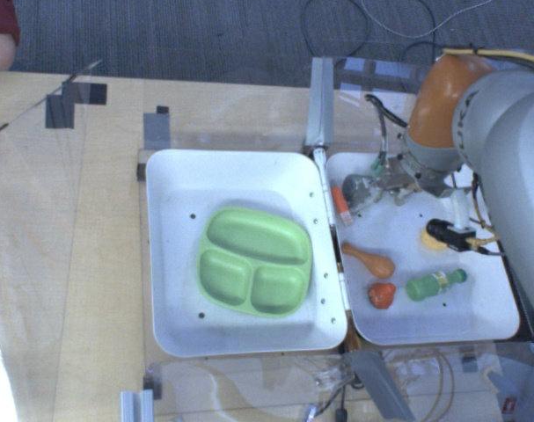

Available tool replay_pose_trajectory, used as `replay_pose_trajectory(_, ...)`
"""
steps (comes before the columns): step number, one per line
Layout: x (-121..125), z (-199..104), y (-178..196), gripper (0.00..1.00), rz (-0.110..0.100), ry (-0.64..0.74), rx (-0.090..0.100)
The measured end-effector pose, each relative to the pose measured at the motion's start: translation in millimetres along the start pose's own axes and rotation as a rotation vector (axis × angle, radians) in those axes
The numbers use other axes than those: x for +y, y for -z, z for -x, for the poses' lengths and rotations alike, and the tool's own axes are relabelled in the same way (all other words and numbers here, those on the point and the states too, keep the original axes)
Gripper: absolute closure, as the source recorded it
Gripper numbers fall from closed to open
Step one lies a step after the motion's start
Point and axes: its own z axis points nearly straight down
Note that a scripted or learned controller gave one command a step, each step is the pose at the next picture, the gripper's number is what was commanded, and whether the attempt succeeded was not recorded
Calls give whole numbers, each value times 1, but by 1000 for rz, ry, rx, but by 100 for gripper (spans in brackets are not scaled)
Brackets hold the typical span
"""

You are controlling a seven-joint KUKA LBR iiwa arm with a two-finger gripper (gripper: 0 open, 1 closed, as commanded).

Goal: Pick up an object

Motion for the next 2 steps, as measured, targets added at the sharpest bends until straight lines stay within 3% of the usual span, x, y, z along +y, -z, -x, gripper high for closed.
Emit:
replay_pose_trajectory(1,-1,-1,0,0,-5,-55,1)
replay_pose_trajectory(2,1,3,0,0,6,73,-1)
